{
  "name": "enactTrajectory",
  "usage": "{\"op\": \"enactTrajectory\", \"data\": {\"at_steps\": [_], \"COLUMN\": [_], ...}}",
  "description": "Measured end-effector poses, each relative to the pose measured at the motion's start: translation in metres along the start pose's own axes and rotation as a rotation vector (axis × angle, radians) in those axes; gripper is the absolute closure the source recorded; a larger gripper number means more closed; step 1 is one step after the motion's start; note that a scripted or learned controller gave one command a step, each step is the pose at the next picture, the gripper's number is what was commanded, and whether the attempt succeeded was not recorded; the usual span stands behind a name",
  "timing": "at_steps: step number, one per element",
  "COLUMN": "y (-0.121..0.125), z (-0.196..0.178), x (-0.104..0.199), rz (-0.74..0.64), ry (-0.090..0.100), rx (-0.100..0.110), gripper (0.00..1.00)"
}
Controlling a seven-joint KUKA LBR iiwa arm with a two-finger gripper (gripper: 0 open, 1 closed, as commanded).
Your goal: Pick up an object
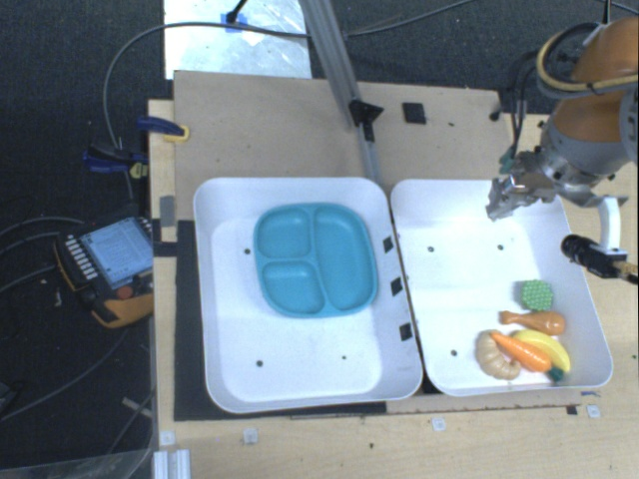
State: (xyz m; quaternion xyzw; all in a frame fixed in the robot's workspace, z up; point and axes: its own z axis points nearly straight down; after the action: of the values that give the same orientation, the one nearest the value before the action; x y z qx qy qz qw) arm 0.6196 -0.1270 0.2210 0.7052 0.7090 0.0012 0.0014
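In the right bin, toy food is bunched at the near right corner: a green bumpy piece, a brown drumstick, a yellow banana, an orange carrot and a tan pastry-like piece. My gripper hangs over the far right part of that bin, well away from the food, with nothing visibly in it. The arm's grey wrist and orange band sit above it at the upper right.
The left bin holds a blue divided plate. A grey pole slants across the back of the bench. Clamps and a handheld device with cables lie off the bench at the left.
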Motion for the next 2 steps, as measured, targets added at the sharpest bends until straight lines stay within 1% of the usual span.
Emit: {"op": "enactTrajectory", "data": {"at_steps": [1, 2], "y": [0.001, 0.012], "z": [0.004, -0.009], "x": [0.051, 0.107], "rz": [-0.004, -0.006], "ry": [0.002, 0.002], "rx": [0.002, 0.0], "gripper": [1.0, 1.0]}}
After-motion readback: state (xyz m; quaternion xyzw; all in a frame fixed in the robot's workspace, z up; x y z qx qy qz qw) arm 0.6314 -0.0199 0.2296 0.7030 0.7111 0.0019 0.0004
